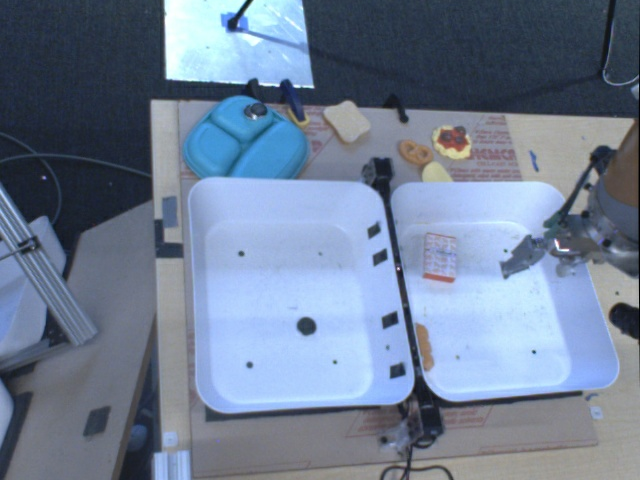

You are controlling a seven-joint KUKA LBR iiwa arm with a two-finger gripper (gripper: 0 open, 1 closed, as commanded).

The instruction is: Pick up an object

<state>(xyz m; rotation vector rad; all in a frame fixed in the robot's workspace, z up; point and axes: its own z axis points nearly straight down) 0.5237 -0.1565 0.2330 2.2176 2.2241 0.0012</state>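
A small white and orange carton (pixel 440 256) lies flat in the right bin (pixel 590 368), near its left wall. A little tan piece (pixel 424 346) rests against that bin's left wall, closer to the front. A dark round disc (pixel 306 325) lies on the floor of the left bin (pixel 215 268). My gripper (pixel 540 264) hangs over the right side of the right bin, to the right of the carton and apart from it. Its fingers are spread open with nothing between them.
Behind the bins on the bench lie a blue divided plate (pixel 245 140), a toy toast slice (pixel 347 121), a pretzel (pixel 415 151), a small toy pizza (pixel 452 140) and a yellow piece (pixel 436 173). A shiny metal sheet (pixel 238 26) lies further back.
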